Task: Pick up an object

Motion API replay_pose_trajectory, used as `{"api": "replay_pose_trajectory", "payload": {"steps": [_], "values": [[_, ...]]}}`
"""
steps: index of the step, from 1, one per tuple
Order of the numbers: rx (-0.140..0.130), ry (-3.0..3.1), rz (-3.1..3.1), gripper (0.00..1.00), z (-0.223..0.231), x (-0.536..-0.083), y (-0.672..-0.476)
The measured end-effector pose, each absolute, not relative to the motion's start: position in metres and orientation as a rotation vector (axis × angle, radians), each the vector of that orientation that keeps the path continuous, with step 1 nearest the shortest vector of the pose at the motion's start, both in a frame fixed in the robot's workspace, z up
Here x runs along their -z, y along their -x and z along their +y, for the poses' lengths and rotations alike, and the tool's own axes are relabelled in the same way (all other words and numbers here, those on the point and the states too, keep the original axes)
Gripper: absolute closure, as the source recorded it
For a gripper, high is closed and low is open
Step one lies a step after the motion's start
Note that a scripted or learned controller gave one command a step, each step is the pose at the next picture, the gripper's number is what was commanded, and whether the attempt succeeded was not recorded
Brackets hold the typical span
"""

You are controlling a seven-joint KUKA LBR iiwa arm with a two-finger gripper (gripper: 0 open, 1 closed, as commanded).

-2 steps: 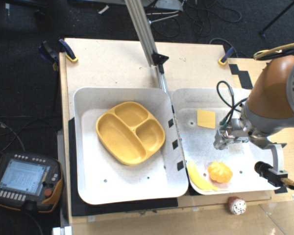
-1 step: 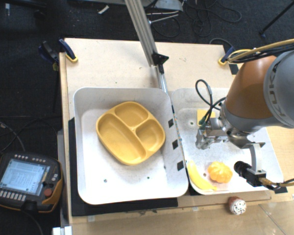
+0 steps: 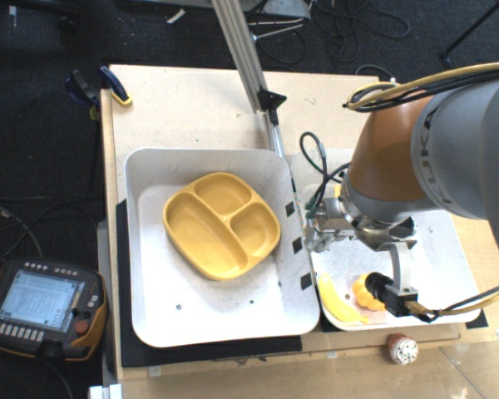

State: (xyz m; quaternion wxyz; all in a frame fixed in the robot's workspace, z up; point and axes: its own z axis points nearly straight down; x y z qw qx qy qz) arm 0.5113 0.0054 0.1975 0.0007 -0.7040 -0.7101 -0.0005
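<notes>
Yellow curved piece is noted in the right bin's near left corner, beside an orange item. Gripper is seen just behind it; open or closed cannot be told. 1 yellow divided plate is seen in the left bin.

The arm, cut off at the right edge, covers most of the right bin. At its near side, an orange thing is half hidden, too small to name.
</notes>
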Motion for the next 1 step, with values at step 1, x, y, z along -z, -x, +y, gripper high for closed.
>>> {"api": "replay_pose_trajectory", "payload": {"steps": [1], "values": [[0.002,2.21,-2.23,1.0,0.0619,-0.2023,-0.5131]]}}
